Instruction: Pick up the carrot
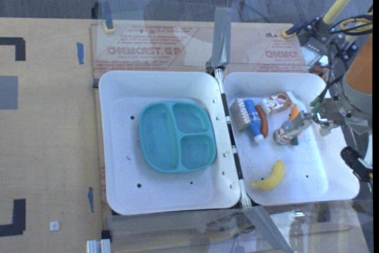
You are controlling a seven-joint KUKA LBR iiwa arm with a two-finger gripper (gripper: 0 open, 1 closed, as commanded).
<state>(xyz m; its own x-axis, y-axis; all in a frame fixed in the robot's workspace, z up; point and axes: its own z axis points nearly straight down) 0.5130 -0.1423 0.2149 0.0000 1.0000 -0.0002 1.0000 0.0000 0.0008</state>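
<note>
Hovering low over the carrot [294, 113] in the right bin [314, 186], your gripper [294, 125], spread unreadable, needs centering before closing.

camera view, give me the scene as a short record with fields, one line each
left bin: holds a teal divided plate
right bin: holds the clutter
carrot: orange, upper middle of the right bin, beside the gripper
gripper: low in the right bin, among the items
banana: lies apart, near the front
other items: blue bottle, hot dog
</note>
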